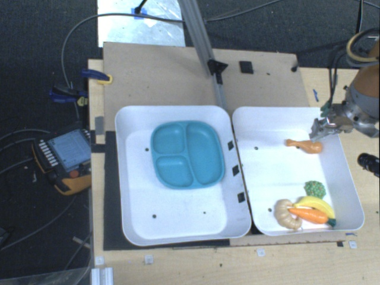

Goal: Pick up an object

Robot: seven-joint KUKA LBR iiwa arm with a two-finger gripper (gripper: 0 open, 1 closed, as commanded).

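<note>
**Hand poised over the right bin's far edge**

The hand (320,127) sits at the right bin's (267,120) far right side, just beside a toy chicken drumstick (305,145) lying on the bin floor. Whether its fingers are spread or closed cannot be told. In the near right corner cluster a banana (316,204), carrot (310,215), broccoli (315,189) and a beige croissant-like piece (287,214). The left bin (136,218) holds a blue divided plate (187,154).
</note>
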